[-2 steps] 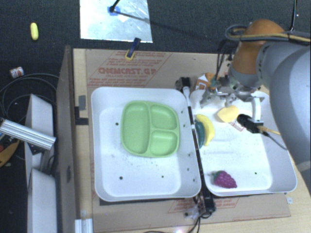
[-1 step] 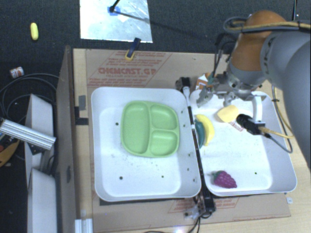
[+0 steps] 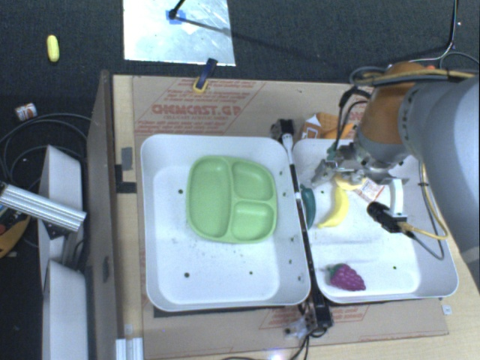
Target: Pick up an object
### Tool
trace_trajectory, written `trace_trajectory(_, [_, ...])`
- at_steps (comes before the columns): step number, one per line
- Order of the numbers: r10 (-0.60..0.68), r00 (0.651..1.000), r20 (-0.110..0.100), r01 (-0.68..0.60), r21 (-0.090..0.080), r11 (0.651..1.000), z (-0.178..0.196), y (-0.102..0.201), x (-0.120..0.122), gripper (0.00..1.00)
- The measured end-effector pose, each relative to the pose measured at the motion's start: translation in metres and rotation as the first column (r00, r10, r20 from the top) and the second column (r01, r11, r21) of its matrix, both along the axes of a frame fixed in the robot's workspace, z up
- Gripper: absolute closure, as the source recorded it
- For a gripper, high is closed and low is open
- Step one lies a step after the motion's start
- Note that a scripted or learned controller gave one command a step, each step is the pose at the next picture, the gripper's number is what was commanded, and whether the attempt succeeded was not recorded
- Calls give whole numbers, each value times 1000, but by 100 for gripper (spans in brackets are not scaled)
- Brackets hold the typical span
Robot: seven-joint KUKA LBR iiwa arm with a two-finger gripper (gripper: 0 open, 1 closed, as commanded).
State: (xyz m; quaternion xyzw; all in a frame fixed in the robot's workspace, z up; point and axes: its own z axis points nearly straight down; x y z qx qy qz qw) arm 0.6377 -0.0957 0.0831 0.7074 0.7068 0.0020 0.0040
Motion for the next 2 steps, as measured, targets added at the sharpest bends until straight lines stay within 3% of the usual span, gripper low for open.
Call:
trace_trajectory(1, [0,1000,-9,0,2,1000,2,-11,-37,0])
trace_trajectory(2, [2,1000,-4,-2,3,1000,13,-10,-35,100])
